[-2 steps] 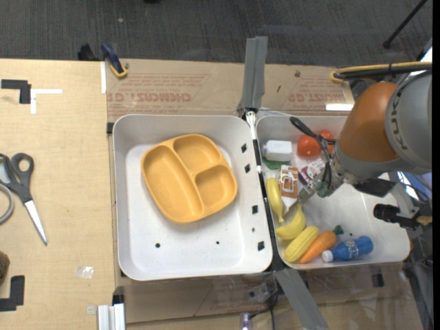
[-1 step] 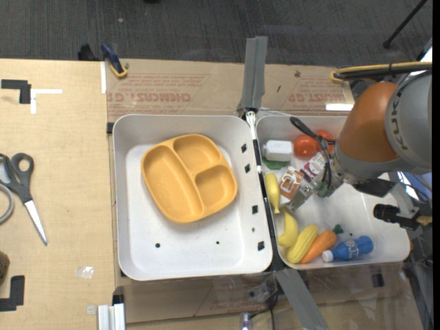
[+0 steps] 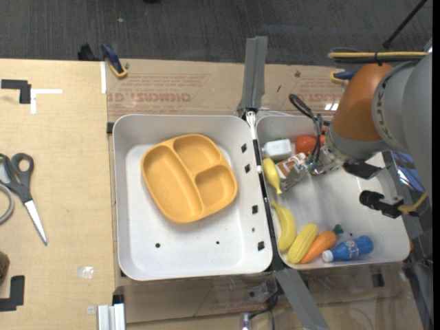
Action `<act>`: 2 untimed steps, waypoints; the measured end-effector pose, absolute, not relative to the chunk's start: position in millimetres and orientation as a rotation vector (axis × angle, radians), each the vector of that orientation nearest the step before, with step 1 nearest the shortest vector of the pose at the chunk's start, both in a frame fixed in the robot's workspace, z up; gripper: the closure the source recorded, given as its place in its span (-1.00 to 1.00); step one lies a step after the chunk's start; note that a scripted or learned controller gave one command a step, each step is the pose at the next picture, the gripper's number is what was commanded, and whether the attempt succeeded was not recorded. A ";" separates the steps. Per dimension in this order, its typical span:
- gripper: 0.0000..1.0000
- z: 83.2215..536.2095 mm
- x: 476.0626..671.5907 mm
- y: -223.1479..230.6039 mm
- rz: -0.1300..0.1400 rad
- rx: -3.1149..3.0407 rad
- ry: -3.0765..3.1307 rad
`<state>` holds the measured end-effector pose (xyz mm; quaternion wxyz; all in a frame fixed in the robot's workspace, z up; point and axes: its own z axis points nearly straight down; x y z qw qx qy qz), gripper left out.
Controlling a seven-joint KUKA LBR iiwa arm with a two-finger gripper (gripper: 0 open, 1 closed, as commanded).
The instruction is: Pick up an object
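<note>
While grey arm w/ orange band (image 3: 368, 105) reaches into right white bin (image 3: 385, 253), gripper (image 3: 297, 174) sits low beside yellow banana (image 3: 271, 173); finger state indeterminate.

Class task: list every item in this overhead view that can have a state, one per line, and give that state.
Divided yellow plate: upright, nothing on it, in left bin.
Blue bottle: lying on its side, right bin.
Scissors: blades closed, flat on bench.
Claw: lowered among the toys at the right bin's far end.
</note>
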<state>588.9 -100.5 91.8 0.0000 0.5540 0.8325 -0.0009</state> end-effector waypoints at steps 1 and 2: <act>-1.00 91.0 624.9 -109.4 -0.005 2.001 2.428; 1.00 100.5 624.2 -112.9 -0.018 1.997 2.427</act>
